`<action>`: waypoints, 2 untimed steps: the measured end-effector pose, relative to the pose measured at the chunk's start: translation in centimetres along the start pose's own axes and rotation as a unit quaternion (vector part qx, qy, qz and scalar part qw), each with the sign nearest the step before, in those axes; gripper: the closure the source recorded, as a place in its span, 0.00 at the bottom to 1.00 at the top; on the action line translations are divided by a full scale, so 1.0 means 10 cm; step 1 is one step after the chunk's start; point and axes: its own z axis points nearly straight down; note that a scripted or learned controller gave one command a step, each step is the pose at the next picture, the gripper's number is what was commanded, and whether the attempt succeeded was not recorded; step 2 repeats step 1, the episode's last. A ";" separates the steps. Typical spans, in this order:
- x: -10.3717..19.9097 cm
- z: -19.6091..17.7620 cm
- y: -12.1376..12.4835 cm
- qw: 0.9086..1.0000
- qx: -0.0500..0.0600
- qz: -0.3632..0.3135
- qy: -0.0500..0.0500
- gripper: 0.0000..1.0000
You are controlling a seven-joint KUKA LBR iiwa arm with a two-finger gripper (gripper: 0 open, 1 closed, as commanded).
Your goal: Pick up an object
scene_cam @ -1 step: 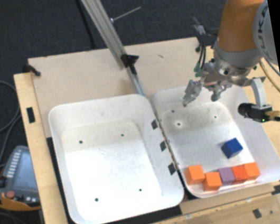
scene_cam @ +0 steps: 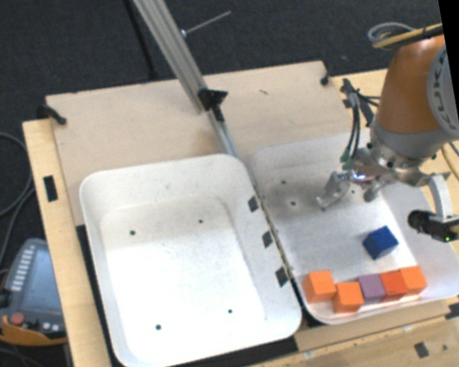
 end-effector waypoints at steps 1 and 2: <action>-0.45 0.70 -0.34 1.000 -0.004 0.000 0.000 0.00; -0.45 0.70 -0.34 1.000 -0.004 0.000 0.000 0.00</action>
